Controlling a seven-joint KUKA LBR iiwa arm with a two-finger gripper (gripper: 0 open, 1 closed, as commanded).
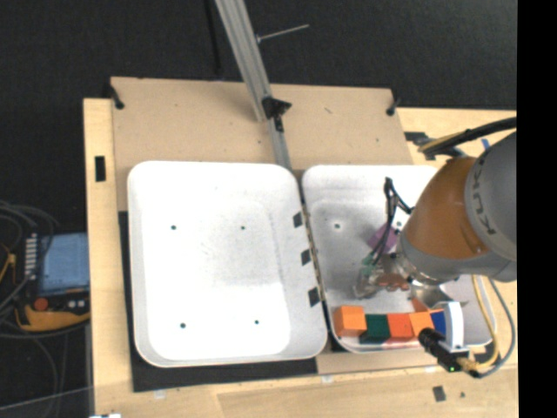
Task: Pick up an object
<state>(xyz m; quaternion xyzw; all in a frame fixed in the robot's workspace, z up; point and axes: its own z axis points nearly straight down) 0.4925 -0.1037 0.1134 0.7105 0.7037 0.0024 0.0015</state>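
Orange blocks (352,318), (399,325) lie along near wall of right bin (335,190), green block (378,328) between them, blue block (438,321) at row's right end. Gripper (374,279) low over bin floor just above row, arm (452,220) covering bin's right half. Fingers' state: cannot tell. Left bin (144,259) beside it on worktop (252,103). Blue box (65,262) with cables off worktop's left edge.

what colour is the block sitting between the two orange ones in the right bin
Dark green block, between the orange blocks in the right bin; seen in the camera view.

Pale wood bench (252,116) on black floor (104,24), metal pole (248,46) overhead.
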